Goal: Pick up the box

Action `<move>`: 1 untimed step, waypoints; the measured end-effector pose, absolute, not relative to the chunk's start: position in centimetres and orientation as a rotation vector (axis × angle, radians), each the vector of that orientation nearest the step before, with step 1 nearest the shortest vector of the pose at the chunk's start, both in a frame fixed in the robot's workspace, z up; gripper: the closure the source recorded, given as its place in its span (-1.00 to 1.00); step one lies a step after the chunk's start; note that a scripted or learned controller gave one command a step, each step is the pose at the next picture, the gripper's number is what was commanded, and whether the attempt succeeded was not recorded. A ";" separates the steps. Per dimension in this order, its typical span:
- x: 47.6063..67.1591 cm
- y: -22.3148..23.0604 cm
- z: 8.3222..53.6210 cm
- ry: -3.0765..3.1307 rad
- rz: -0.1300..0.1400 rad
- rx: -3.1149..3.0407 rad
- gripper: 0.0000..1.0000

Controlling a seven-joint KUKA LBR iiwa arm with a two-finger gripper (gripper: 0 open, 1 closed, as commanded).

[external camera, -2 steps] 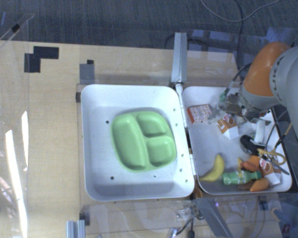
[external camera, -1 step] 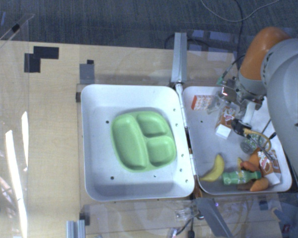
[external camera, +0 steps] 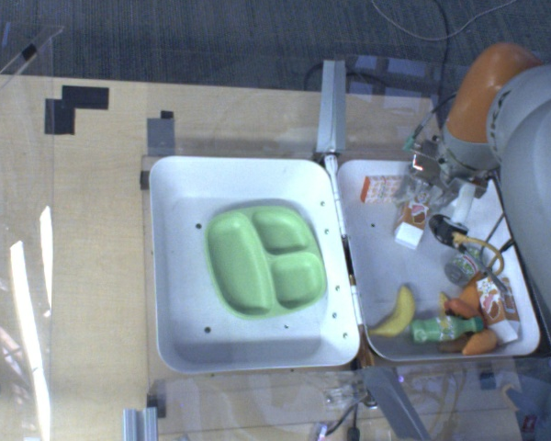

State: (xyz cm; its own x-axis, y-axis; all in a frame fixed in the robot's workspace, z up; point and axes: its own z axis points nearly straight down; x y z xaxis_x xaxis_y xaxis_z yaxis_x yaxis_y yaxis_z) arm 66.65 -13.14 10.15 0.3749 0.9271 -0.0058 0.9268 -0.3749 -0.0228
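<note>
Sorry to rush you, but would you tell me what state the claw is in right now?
Claw: cannot be told; it hangs low over the right bin near a small box.

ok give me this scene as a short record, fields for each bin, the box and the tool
left bin: green divided tray, lying flat
right bin: orange and white box near the far left corner; banana, green bottle and carrot along the near edge
box: flat on the bin floor, not gripped
tool: over the far end of the right bin, right of the box

Right bin (external camera: 378,274) centre-left floor open; clutter (external camera: 464,315) crowds right side.
</note>
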 end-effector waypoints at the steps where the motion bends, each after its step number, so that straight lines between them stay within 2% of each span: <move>1: 66.5 -13.1 9.0 -1.674 0.029 -2.637 1.00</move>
State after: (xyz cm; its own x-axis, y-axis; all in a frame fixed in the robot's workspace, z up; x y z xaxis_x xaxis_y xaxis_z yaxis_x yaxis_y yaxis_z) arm 66.52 -13.07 9.01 0.4258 0.9048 -0.0064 0.9045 -0.4258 -0.0251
